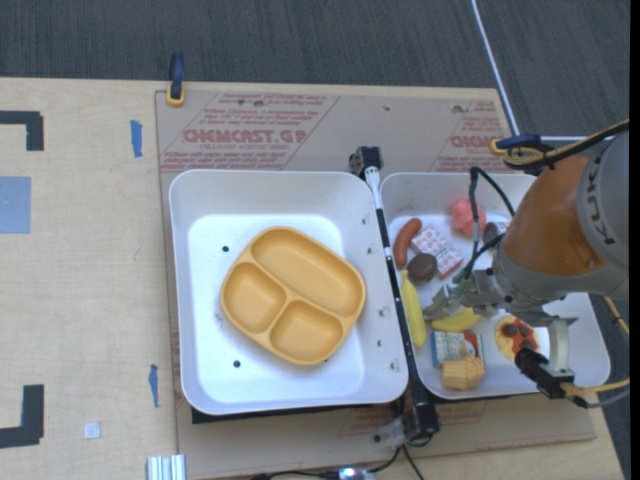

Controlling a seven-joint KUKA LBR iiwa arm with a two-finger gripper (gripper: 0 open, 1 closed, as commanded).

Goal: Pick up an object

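The right bin (590,363) holds several toy foods: a red sausage (406,240), a brown lump (422,266), a red-and-white packet (439,244), a pink piece (465,216), a long yellow banana (411,313), a corn cob (462,373), a small printed box (452,345) and an orange-red piece (514,336). My gripper (447,304) is low in this bin, over a second yellow piece (456,320), just right of the banana and below the brown lump. The wrist and orange band (545,230) hide part of the bin's middle.
In the left bin (200,208) lies a yellow divided plate (292,295). A black bar (382,230) runs along the wall between the two bins. A dark cable (490,193) loops over the right bin's back, and clamps (176,78) hold the board.
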